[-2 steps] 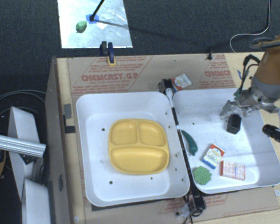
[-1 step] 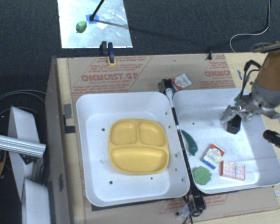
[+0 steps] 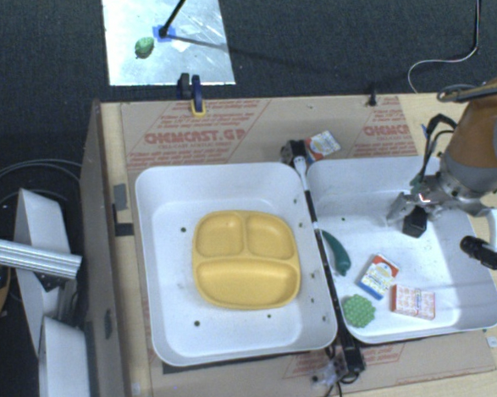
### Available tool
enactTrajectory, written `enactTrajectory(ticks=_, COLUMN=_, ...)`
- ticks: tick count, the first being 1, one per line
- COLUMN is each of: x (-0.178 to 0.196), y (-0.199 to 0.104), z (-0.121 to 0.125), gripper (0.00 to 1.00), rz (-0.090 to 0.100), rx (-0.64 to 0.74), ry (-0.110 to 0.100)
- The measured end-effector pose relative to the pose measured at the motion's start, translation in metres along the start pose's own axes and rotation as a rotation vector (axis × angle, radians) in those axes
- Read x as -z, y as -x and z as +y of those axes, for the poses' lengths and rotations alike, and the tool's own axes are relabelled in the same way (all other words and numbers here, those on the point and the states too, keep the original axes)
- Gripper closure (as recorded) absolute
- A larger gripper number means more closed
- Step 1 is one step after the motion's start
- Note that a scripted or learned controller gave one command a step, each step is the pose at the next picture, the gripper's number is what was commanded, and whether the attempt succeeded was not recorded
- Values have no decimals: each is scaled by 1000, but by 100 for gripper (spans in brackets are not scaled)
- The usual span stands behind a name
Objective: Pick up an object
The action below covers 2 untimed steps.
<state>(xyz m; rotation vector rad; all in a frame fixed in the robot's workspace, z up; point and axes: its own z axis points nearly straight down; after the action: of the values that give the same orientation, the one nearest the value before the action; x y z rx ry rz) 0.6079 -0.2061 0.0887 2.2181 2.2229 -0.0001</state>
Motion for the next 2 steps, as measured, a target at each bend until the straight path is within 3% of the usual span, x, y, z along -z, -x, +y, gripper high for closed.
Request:
enactTrajectory(ticks=1, x=13, y=0, z=11, gripper=0, rz=0, rx=2, ry=2)
enactTrajectory(ticks=2, x=29, y=0, z=2, gripper=0, rz=0, rx=-1, ry=2)
